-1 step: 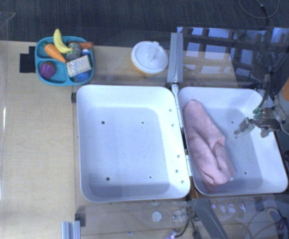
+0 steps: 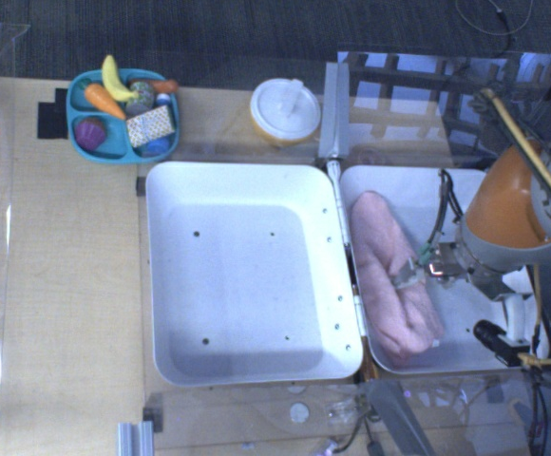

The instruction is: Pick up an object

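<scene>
Pink cloth (image 2: 389,274) lay in the right bin (image 2: 465,198), touching your gripper (image 2: 414,270) on its left. You couldn't tell its grip state. Lift wasn't done yet.

A soft pink cloth (image 2: 389,274), rolled into a long lumpy bundle, lies along the left side of the right bin (image 2: 465,354), stretching from far to near.
</scene>
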Controlling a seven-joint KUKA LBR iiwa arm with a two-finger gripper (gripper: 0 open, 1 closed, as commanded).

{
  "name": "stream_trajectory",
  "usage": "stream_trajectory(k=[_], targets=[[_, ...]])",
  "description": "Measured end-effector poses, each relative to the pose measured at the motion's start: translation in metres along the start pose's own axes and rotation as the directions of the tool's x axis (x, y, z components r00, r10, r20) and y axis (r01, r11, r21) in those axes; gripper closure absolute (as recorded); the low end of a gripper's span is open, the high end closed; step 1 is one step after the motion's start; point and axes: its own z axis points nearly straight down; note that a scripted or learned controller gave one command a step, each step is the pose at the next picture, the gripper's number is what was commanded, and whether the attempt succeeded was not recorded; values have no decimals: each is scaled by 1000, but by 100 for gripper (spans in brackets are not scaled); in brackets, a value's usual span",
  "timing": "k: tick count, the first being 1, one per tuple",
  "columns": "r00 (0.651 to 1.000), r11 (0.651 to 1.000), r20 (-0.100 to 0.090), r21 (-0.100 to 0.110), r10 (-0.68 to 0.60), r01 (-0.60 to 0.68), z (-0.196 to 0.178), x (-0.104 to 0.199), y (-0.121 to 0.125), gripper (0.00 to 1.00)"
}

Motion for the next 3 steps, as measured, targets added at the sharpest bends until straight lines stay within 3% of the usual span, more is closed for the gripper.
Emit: stream_trajectory(k=[1, 2, 3], targets=[[996, 996, 2, -6, -89, 89, 5, 20, 28, 0], [996, 996, 0, -11, -91, 91, -7, 21, 30, 100], [1000, 1000, 0, 7, 12, -12, -88, 46, 103, 100]])
